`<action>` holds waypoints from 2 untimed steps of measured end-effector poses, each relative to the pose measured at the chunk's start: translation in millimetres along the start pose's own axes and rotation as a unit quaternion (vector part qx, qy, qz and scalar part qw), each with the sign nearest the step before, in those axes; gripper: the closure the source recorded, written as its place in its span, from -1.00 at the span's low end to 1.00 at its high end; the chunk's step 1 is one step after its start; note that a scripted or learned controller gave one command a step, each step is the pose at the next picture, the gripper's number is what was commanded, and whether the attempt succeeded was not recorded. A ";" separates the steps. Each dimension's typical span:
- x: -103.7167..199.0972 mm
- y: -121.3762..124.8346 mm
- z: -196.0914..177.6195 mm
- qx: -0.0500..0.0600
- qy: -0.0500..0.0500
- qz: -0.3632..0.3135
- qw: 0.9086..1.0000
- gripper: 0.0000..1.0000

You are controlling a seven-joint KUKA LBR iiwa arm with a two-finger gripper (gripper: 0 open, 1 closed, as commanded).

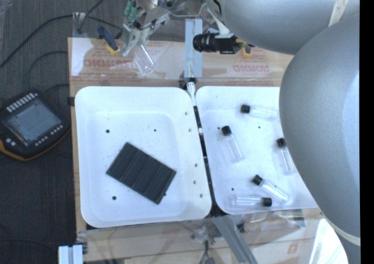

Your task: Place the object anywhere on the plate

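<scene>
The right bin [257, 96] holds five clear vials with black caps: two nearest [270, 189] [251, 201], then one at its right side [284, 155], one mid-bin [231, 143], one farthest [257, 111]. The left bin [87, 140] holds a dark ribbed plate [141, 173]. Beyond the bins, the end effector [139, 44] grips a clear vial [144, 58] between its fingers.

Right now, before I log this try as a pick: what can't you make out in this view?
Gripper: camera view, too small and cluttered to tell open or shut, or holding anything.
Right bin: its right side is hidden by the arm.
Vial beside the arm: partly hidden by it.
</scene>
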State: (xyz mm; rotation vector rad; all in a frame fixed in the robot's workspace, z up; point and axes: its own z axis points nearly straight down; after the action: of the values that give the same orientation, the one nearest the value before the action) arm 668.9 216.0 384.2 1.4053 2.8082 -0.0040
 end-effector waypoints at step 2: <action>0.5 1.8 -16.8 0.001 -0.003 -0.001 1.000 1.00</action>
State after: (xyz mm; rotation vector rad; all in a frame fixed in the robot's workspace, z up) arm 670.1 217.5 401.0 1.4015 2.8049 -0.0106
